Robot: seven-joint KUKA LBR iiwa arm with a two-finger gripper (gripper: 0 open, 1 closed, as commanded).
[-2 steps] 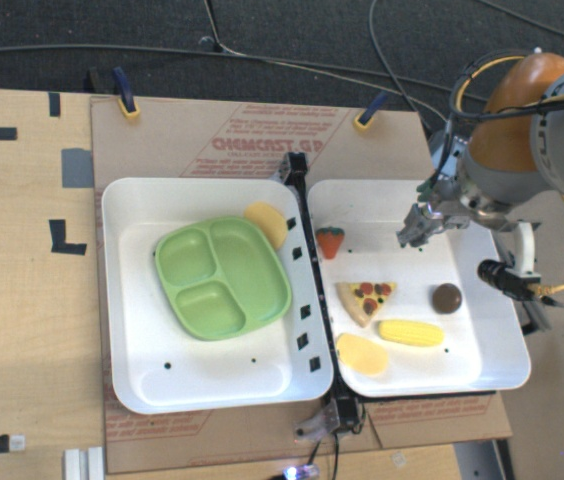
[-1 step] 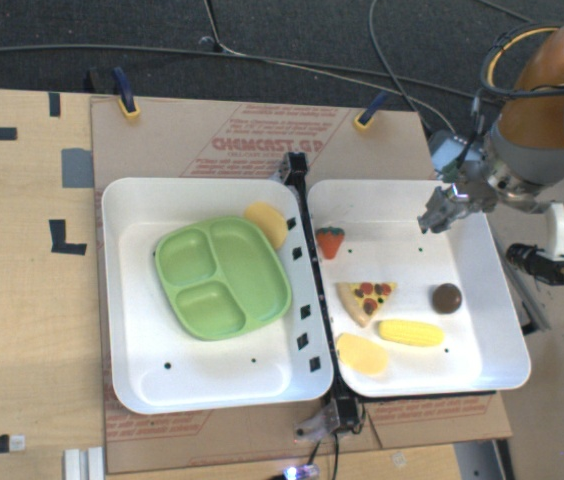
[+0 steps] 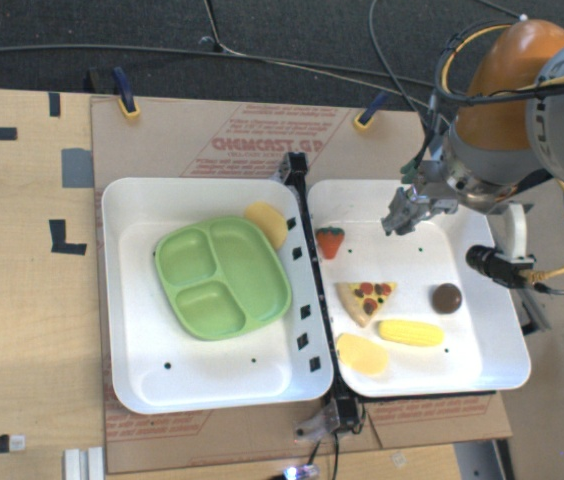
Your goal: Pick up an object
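My gripper [image 3: 398, 222] hangs over the upper middle of the right bin [image 3: 482, 363], with nothing visible between its fingers. To its left, a red strawberry toy [image 3: 330, 242] lies near the divider. Below the gripper lie a pizza slice [image 3: 366, 298], a yellow corn cob [image 3: 410, 333], a pale yellow round piece [image 3: 363, 354] and a brown ball [image 3: 447, 298]. The left bin [image 3: 127, 268] holds a green divided plate [image 3: 223, 277] and a yellow piece [image 3: 267, 222] at the plate's upper right.
The grey arm with its orange band [image 3: 507, 68] reaches in from the upper right, trailing cables. A black clip strip [image 3: 302, 258] runs between the bins. Both bins rest on a cardboard sheet [image 3: 262, 138] held by two clamps.
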